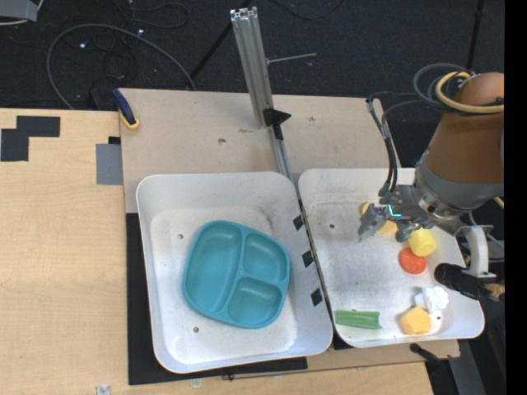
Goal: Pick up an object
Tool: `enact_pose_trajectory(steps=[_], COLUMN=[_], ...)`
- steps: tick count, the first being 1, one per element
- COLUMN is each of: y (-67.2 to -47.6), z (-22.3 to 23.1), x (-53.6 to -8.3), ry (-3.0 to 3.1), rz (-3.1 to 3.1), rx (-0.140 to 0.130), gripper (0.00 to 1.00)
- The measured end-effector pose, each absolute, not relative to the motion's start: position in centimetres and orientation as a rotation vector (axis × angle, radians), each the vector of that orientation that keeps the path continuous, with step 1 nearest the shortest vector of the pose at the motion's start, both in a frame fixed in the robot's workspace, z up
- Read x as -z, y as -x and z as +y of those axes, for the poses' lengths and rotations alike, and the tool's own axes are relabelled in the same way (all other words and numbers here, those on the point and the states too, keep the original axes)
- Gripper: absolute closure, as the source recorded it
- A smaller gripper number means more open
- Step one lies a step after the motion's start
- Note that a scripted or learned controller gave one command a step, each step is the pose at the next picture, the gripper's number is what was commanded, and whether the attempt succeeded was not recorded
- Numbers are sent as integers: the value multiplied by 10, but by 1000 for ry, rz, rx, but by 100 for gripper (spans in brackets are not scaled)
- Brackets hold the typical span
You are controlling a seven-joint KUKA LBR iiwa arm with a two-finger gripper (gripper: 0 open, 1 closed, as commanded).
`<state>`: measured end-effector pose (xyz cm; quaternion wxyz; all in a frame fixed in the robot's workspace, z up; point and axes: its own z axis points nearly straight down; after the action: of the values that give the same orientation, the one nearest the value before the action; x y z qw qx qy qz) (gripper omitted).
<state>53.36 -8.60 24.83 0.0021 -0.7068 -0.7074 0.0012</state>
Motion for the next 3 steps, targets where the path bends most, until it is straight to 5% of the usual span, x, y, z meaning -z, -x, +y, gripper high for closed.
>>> enact_pose_trajectory(steps=[1,3], y=[-534,-530], z=[-86,-92], x=[-249,-130], ry=[2218,2216], rz=[-2220,-2215], rx=[-3,-9], gripper=[0,0])
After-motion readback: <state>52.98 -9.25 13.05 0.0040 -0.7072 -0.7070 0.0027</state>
